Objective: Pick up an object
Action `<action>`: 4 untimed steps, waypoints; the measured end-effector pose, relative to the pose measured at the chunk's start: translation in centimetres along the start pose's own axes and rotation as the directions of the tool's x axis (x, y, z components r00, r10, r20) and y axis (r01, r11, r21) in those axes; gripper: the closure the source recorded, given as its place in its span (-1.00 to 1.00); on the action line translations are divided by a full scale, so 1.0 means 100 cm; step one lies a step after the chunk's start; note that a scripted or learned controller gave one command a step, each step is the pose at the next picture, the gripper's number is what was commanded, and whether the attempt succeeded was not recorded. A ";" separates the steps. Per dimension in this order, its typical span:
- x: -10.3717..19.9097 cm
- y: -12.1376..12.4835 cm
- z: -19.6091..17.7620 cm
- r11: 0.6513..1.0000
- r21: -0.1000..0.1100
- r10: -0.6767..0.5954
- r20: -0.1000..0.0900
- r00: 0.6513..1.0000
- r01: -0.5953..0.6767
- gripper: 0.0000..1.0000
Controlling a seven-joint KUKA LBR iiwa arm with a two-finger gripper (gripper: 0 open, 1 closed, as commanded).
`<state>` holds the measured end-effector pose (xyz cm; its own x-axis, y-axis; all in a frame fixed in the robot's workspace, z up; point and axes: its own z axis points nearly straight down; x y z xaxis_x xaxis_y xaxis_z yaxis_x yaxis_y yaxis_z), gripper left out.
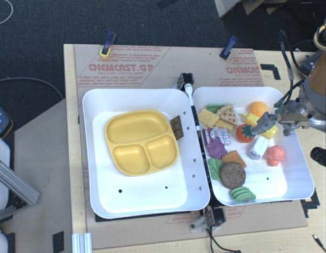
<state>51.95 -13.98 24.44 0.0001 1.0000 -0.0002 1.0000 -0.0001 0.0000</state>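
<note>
My gripper (274, 127) hangs over the right part of the right bin (297, 186), open, its two grey fingers spread with nothing held between them. The left finger (263, 123) points toward a red tomato (243, 133) and a small yellow toy (250, 118). Just below the fingers lies a white cylinder (257, 148), with a pink ball (276, 155) beside it. An orange (258, 108) sits behind the gripper. Further left in the bin lie a yellow cheese block (208, 118), a sandwich wedge (227, 115), purple grapes (216, 144), a brown patty (232, 175) and a green pod (242, 194).
The left bin (99, 194) holds a yellow divided plate (142, 141) and a small brown block (176, 126) by its right wall. A black divider strip (197, 136) runs between the bins. The arm's wrist (316, 96) stands over the right bin's right edge.
</note>
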 end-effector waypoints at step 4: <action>0.005 0.006 0.141 1.000 -0.016 0.002 0.005 1.000 -0.001 -1.00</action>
<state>52.54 -13.51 10.33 0.0016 1.0000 -0.0050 0.9999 -0.0015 0.0160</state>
